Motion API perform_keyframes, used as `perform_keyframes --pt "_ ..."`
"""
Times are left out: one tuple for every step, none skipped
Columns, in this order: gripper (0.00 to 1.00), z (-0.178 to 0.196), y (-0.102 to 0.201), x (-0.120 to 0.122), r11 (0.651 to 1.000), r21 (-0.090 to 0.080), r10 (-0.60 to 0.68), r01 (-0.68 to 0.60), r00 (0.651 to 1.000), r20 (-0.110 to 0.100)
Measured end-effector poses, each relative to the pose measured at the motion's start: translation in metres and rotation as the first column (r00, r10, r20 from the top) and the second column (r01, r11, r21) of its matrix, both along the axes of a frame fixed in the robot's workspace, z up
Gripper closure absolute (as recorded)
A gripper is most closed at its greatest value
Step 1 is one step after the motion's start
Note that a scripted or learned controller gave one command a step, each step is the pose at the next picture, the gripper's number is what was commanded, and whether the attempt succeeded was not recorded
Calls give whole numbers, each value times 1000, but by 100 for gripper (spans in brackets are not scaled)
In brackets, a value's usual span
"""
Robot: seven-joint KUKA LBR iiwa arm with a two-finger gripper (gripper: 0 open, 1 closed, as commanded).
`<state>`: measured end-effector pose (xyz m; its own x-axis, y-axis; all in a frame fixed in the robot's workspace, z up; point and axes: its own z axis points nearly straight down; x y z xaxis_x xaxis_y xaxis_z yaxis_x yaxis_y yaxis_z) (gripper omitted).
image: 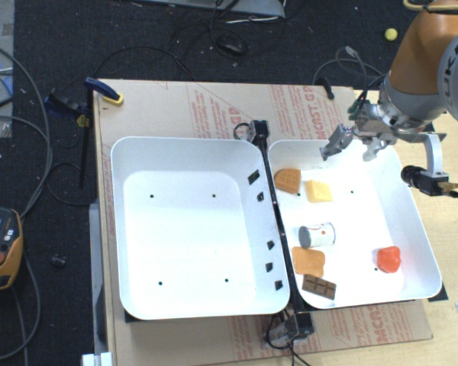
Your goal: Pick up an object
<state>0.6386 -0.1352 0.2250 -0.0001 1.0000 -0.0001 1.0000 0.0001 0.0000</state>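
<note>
My gripper (356, 145) hangs over the far edge of the right bin (412, 204), its two fingers spread apart with nothing between them. Below it in that bin lie an orange-brown waffle-like piece (287, 180) and a pale yellow block (317, 191). Nearer the front lie a small white and grey can (317, 235) on its side, a tan bread-like piece (308, 261), a brown chocolate bar (319, 287) and a red-orange lump (388, 259).
The left bin (130, 158) adjoins the right one along a black divider (273, 204). Both rest on a cardboard sheet (183, 105). Cables and a blue-yellow clamp (103, 91) lie at the bench's back left.
</note>
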Motion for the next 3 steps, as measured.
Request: perform_keyframes --pt "0 -138 -2 -15 1000 1 -1 1 1000 -9" --pt "100 -118 -1 -9 1000 -1 1 -1 1000 9" --pt "0 -120 -1 -10 1000 0 0 0 1000 5"
